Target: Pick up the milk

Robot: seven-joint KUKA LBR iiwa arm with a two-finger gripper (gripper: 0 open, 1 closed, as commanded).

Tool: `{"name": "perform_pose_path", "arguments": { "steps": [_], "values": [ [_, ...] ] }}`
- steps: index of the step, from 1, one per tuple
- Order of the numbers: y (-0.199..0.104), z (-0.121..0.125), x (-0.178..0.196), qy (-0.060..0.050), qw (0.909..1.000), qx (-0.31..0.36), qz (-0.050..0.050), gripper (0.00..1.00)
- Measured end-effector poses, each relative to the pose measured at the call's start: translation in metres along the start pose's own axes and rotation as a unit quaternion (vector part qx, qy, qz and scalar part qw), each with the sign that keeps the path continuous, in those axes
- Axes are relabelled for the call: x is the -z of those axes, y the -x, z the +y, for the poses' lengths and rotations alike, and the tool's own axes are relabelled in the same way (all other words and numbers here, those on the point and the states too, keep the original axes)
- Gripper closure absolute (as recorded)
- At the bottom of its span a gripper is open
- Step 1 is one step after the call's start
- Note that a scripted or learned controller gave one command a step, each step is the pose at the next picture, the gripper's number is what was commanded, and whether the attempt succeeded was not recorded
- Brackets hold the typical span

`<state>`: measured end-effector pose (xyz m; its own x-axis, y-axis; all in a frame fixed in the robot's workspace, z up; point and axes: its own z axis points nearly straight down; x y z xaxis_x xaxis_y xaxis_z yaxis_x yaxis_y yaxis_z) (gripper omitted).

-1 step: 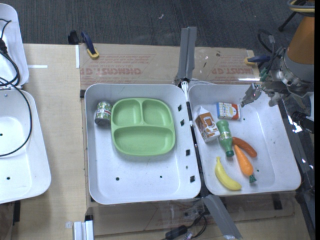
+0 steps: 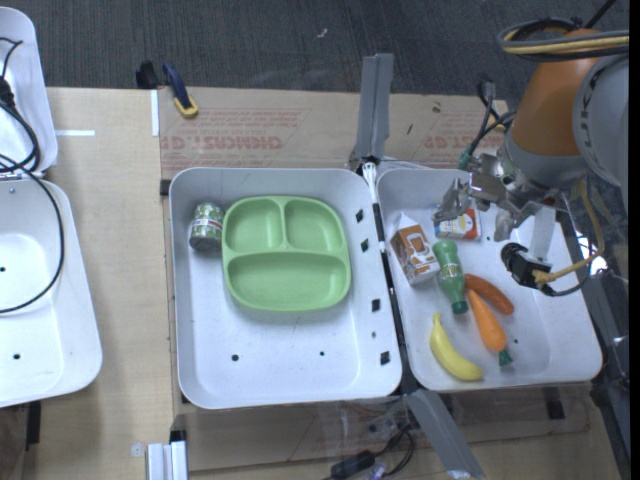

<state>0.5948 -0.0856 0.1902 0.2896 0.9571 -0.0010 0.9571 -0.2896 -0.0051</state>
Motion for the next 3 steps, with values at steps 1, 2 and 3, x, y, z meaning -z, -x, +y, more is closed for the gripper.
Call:
{"name": "perform_pose_path", "arguments": {
  "steps": [1, 2, 3],
  "values": [
    [-0.068, 0.002, 0.0, 0.001, 0.9994, 0.034, 0.0, 0.0],
    [-0.016, -0.042, 0.0, 0.001, 0.9966, 0.083, -0.001, 0.0],
    [-0.061, 0.028, 0.0, 0.001, 0.9978, 0.067, -0.001, 0.0]
  ]
}}
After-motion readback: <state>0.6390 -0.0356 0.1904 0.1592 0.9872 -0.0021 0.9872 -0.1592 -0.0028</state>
